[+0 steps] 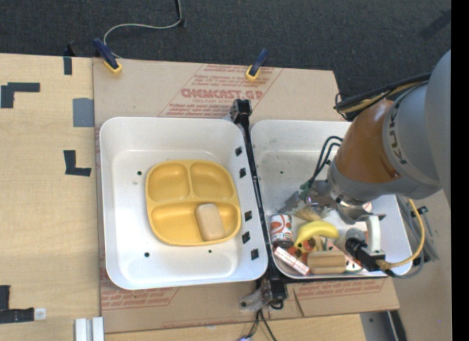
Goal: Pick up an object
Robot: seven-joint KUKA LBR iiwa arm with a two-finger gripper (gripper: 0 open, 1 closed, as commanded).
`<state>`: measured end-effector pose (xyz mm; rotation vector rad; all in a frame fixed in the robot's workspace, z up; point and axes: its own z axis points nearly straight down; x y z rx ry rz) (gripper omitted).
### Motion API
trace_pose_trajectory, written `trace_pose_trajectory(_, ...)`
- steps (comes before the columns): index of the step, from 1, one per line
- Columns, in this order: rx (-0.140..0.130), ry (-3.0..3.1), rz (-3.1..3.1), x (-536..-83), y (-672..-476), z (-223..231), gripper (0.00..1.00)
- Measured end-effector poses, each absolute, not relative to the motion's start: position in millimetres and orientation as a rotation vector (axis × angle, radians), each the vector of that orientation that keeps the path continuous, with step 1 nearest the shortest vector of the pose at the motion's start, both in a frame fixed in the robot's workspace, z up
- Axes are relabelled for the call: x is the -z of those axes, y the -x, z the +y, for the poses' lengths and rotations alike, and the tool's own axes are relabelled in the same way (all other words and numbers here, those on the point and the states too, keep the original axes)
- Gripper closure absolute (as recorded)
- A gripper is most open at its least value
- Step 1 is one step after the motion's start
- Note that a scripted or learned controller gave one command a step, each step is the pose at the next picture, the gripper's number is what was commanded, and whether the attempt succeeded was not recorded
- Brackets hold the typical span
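This is a robotics lab bench: two shallow white bins (117,185) sit on clamped cardboard (220,94) held by blue-and-yellow clamps (108,55), black tape marks (73,163) dot the wooden benchtop, a cable (157,20) trails over dark carpet, and a KUKA arm (388,145) reaches in.

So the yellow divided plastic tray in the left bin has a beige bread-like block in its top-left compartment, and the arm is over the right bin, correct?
Not quite. The camera view shows the beige bread-like block in the large lower compartment of the yellow divided plastic tray, toward its right end, not the top-left one. The rest stands: the tray sits in the left bin and the arm is over the right bin.
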<state>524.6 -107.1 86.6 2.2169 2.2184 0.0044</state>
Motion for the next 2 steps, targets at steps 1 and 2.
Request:
trace_pose_trajectory(1, -0.004, -2.216, 2.215, -96.3, -525.1, -108.4, 1.00)
trace_pose_trajectory(2, 0.000, -2.220, 2.223, -219.4, -484.2, -61.2, 1.00)
